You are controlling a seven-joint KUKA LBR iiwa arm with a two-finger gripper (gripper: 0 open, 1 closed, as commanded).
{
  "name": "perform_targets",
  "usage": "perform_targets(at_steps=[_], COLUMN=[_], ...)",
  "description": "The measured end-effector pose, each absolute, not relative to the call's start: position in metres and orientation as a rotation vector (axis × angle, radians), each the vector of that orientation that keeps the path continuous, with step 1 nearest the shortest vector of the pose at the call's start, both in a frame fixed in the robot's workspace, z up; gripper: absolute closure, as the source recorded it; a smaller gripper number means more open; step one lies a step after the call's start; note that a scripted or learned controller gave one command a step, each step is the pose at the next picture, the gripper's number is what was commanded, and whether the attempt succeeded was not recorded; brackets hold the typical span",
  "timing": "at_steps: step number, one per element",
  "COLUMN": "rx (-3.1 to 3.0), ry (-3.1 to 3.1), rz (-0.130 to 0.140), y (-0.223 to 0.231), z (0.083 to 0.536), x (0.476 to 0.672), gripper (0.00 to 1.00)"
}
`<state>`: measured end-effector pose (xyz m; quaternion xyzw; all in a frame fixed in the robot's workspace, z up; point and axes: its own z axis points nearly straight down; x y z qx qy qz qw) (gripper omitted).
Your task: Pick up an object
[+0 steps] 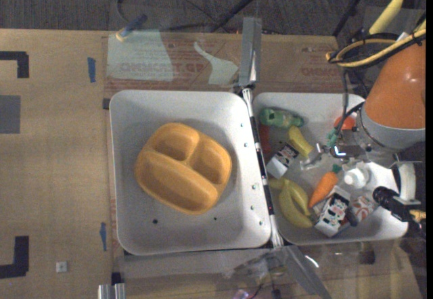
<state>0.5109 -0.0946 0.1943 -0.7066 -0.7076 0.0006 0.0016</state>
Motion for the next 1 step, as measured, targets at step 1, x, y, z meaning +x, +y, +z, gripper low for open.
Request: perform_targets(at_steps=[1], rx=[-2.237], ry=[-2.200], rz=[0.003], y=[-0.1365], z=[0.1264], x=[0.5240], gripper=[0.00])
